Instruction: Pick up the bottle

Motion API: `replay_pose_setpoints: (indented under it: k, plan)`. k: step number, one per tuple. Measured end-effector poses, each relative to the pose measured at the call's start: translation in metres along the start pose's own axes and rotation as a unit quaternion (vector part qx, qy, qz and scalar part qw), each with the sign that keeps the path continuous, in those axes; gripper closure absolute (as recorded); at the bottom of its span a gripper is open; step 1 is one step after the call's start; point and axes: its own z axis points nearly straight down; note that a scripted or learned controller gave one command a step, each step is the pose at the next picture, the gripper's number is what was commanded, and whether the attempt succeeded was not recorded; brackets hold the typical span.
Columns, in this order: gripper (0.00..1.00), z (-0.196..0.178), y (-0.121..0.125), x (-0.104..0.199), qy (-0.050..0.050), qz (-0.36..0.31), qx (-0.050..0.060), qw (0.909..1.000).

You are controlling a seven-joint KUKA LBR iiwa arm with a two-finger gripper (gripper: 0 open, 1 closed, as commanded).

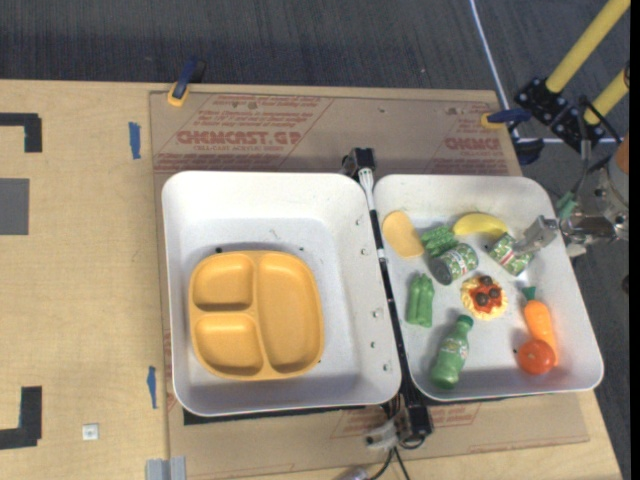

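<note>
The green bottle (452, 350) lies tilted in the front middle of the right bin (575, 373), its cap pointing toward the back. A second, smaller green bottle-like piece (420, 300) lies just to its left. My gripper (552, 230) hangs over the right bin's back right part, near the rim and beside a green-and-white packet (511, 255). It is well away from the bottle, up and to the right of it. Nothing shows in its grasp.
The right bin also holds a green can (456, 263), a banana (480, 226), a pale yellow piece (402, 234), a small pizza toy (484, 296), a carrot (540, 318) and a tomato (536, 356). The left bin (180, 268) bears a yellow divided plate (256, 313).
</note>
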Motion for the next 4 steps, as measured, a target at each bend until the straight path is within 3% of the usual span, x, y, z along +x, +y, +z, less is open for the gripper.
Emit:
replay_pose_setpoints:
  k: [1, 2, 3, 4]
  plan:
    - [0.0, 0.07, -0.013, 0.084, 0.001, 0.118, 0.002, 0.993]
    - [0.0, 0.075, -0.018, 0.122, 0.001, 0.214, 0.003, 0.9767]
    - [0.0, 0.095, 0.05, 0.117, -0.002, 0.318, -0.007, 0.948]
    - [0.0, 0.005, 0.007, 0.182, 0.001, 0.304, 0.001, 0.9527]
